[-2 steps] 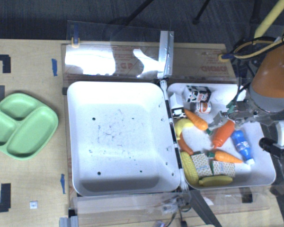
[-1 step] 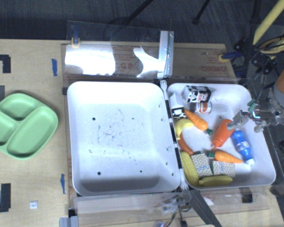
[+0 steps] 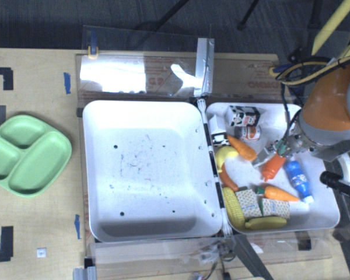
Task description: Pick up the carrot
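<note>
Hand [image 3: 278,151] pinching carrot [image 3: 273,167] (top end), right bin [image 3: 326,214], beside blue bottle [image 3: 297,179].

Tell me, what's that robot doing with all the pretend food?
The arm reaches into the right bin, full of toy food. Its gripper sits just above a carrot, beside a blue bottle. More carrots lie nearby. Nothing looks lifted yet. A green plate sits far left.

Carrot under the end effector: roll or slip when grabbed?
The carrot looks rigid and smooth, so it may slip from a pinch. Its tapered round body could roll if nudged. The blue bottle lies right beside it, so it may get bumped too.
</note>
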{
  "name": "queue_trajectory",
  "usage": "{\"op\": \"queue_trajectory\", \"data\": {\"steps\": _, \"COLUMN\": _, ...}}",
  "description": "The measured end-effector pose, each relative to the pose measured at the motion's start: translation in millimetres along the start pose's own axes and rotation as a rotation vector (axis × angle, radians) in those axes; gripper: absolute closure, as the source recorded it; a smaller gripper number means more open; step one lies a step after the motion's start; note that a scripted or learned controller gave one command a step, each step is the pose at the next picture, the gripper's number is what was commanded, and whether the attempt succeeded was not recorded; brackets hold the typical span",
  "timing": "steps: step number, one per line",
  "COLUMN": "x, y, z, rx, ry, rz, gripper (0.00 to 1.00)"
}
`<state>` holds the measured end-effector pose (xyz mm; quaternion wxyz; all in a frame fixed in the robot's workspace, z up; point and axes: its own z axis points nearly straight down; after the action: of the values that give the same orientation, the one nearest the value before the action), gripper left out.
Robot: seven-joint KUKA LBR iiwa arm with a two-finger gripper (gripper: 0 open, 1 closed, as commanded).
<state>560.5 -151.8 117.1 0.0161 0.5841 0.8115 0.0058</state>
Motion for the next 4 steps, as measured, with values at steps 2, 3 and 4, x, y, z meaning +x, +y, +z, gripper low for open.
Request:
{"op": "queue_trajectory", "data": {"steps": 2, "x": 47.2, "y": 28.0, "z": 11.9, "rx": 0.020, "ry": 0.018, "rz": -0.102, "gripper": 1.00}}
{"op": "queue_trajectory", "data": {"steps": 3, "x": 47.2, "y": 28.0, "z": 11.9, "rx": 0.021, "ry": 0.018, "rz": -0.103, "gripper": 0.00}}
{"op": "queue_trajectory", "data": {"steps": 4, "x": 30.4, "y": 45.3, "z": 31.4, "rx": 0.025, "ry": 0.020, "rz": -0.093, "gripper": 0.00}}
